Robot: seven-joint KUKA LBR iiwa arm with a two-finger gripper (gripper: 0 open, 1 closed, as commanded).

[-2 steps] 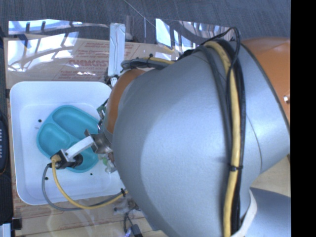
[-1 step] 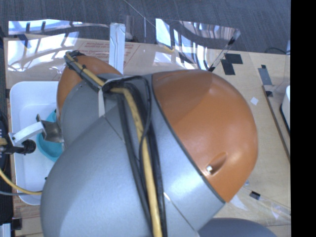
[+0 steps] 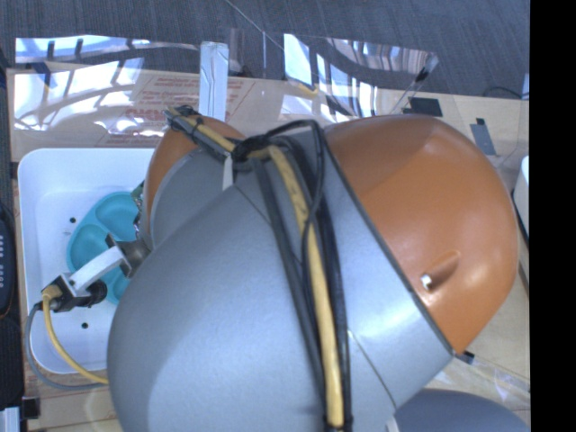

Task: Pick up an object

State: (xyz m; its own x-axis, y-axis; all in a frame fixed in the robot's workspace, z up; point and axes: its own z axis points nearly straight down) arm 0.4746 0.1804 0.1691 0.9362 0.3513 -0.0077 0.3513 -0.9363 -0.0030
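The arm (image 3: 297,277) is reaching low over the left white bin (image 3: 36,187), its bulk blocking the camera, so the gripper's state cannot be told, while a teal plastic object (image 3: 101,228), the likely target, is lying in that bin beside the wrist.
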